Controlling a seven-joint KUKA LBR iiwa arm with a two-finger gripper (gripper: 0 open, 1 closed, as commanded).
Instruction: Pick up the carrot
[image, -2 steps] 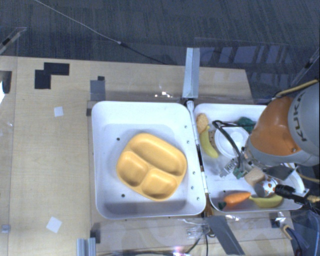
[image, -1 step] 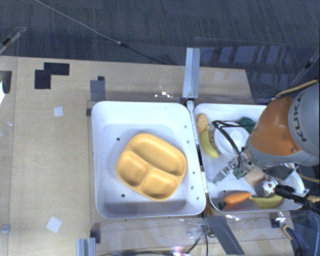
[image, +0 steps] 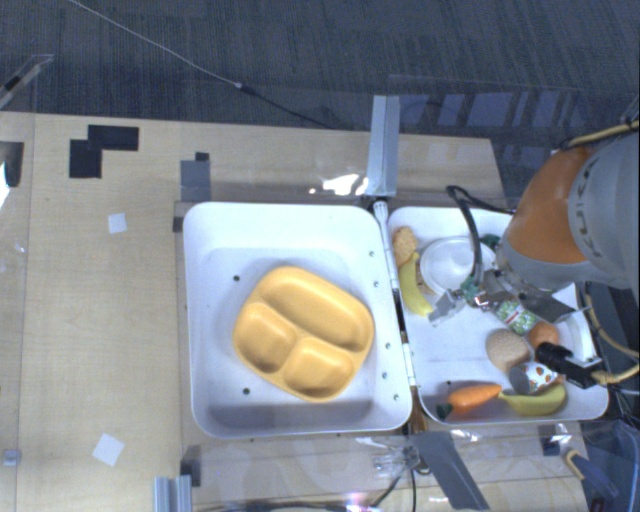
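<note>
At the near wall of the right bin (image: 440, 350), the carrot (image: 473, 397) was seen lying flat, just beside a banana (image: 535, 402). Claw (image: 462, 297) was held over mid-bin, not yet aligned; open or closed could not be told.

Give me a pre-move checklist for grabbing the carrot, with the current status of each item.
1. Carrot located: ok. It lies in the right bin, along the wall at the view's bottom.
2. Carrot's top uncovered: ok. Nothing lies on it.
3. Room beside it: not ok. A banana lies right at its end and the bin wall runs alongside.
4. Gripper over the carrot: not ok. It sits mid-bin, next to the white bowl.
</note>
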